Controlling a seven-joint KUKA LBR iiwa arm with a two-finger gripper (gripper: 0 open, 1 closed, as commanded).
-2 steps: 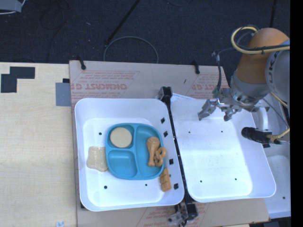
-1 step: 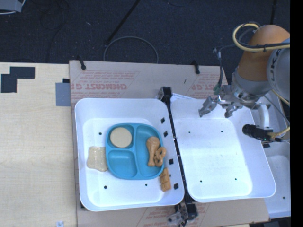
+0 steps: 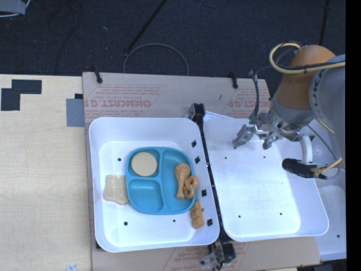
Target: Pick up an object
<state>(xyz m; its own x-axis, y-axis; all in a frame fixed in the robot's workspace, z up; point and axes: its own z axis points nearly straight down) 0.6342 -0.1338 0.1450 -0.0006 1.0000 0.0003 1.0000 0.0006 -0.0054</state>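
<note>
My gripper (image 3: pixel 254 139) hangs over the back of the right bin (image 3: pixel 271 208), its two fingers spread apart with nothing between them. In the left bin (image 3: pixel 104 134) lies a blue divided tray (image 3: pixel 148 199). A round tan cracker (image 3: pixel 143 164) rests in the tray's back left compartment, and a tan pretzel-like piece (image 3: pixel 185 180) lies in its right compartment. A pale bread-like piece (image 3: pixel 115 189) sits on the bin floor just left of the tray. A small brown piece (image 3: pixel 196 214) lies at the tray's front right corner.
A black divider (image 3: pixel 206 168) runs between the two bins. The grey arm with its orange band (image 3: pixel 302 78) comes in from the right, trailing a black cable part (image 3: pixel 299 167) over the right bin's edge. Cardboard (image 3: pixel 146 97) lies behind the bins.
</note>
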